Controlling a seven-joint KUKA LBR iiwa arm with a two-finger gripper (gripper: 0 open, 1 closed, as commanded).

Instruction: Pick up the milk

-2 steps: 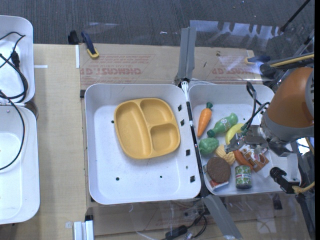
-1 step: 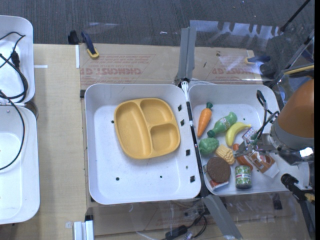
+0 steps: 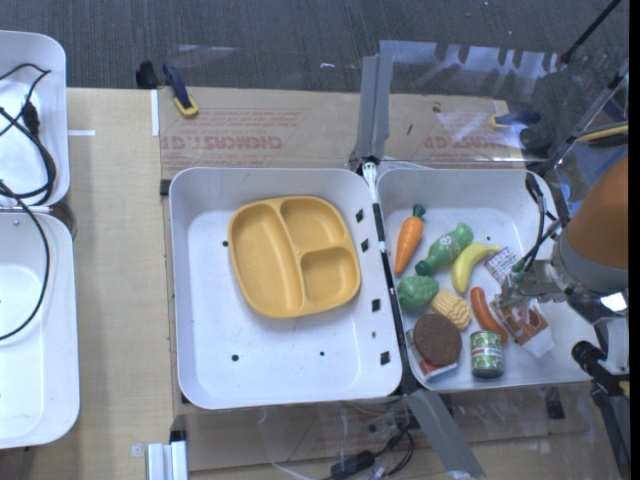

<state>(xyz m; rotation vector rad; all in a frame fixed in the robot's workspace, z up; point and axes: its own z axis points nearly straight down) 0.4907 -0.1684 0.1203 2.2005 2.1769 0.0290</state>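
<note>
Milk carton (image 3: 530, 326) first: a small boxy pack, white with red-brown print, lying tilted at the near right of the right bin (image 3: 520, 196). The gripper (image 3: 517, 290) sits right over its far end, metal parts overlapping the carton's top. Whether it's spread or closed on the pack, I cannot tell from this angle.

Nearest me in that bin I've got a short green can (image 3: 487, 354) standing upright with a glossy label, just left of the carton. Beside it is a flat round brown cookie (image 3: 437, 337), matte and dark. Moving back, there's a bumpy yellow corn piece (image 3: 452, 311) and a smooth red sausage (image 3: 485, 310), the sausage between corn and carton. A knobbly green vegetable (image 3: 418, 291) lies left of the corn.

Farther back I see a curved yellow banana (image 3: 470, 265), a green bottle-shaped toy (image 3: 445, 250) and a tapered orange carrot (image 3: 408, 241) with a green top near the dividing wall.

Over in the left bin (image 3: 195, 298), a yellow plastic plate (image 3: 295, 256) with three compartments lies flat, well apart from everything else.

Beyond both bins I'm seeing brown cardboard (image 3: 260, 128) printed in red, with a blue and yellow clamp (image 3: 180, 90) at its far left corner.
</note>
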